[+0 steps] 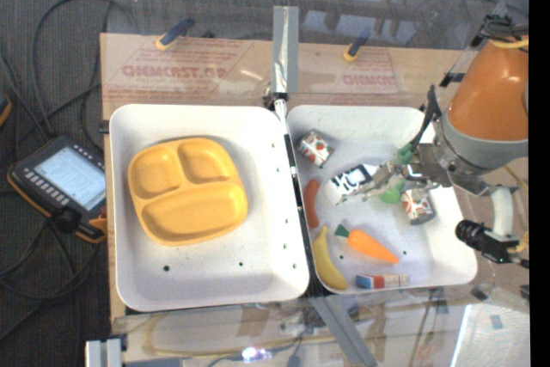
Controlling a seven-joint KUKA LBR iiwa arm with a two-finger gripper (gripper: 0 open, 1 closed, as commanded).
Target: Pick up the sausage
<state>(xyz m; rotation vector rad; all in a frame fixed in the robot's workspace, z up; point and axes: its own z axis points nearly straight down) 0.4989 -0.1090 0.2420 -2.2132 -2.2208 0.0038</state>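
Jaws on the gripper [365, 187] reach leftward over the right bin [447, 275], but their metal tips blur into a black-and-white patterned item [351, 180] beneath them, so I cannot tell whether they stand apart or together, and nothing is plainly caught between them. Green pieces [394, 192] near the wrist are hard to sort out; they may be part of the tool or a toy lying under it. Just beside the wrist lies a small red-and-white carton [418, 204], partly shaded by the arm, whose orange band [490, 94] is cut off at the frame's edge. The sausage [310, 199] lies apart from the jaws, a slim reddish shape along the right bin's left wall, below another small carton [314, 149]. Nearer the front lie a banana [325, 258], a carrot [371, 245] and a small flat coloured piece [381, 280] too small to identify. The left bin [172, 284] holds a yellow divided plate [187, 188]. Both bins sit on the counter.
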